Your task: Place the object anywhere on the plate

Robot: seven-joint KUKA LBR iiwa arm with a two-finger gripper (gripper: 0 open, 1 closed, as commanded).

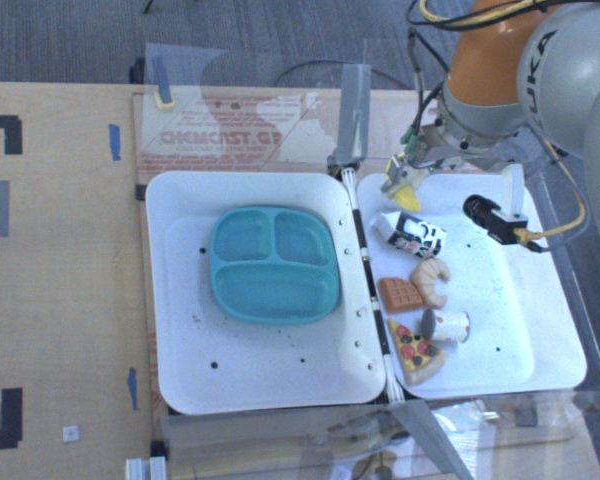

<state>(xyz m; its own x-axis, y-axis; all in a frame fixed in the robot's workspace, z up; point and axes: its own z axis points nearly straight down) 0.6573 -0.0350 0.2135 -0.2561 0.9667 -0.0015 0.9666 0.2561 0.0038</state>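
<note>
Gripper (408, 173) low over upper left corner of right bin (540, 298), fingertips at small yellow item (407, 197); grip state — cannot tell. Teal divided plate (275, 265) centre of left bin (175, 298). Right bin's left side: black-white carton (417, 234), croissant (432, 277), waffle (400, 294), can (447, 325), pizza slice (415, 348).

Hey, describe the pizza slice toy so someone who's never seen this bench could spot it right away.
Look in the right white bin, along its left wall beside the bin holding the teal plate. At the near end of the row of toys lies the pizza slice, just below the waffle. It is the one flat yellow wedge dotted with red toppings.
</note>
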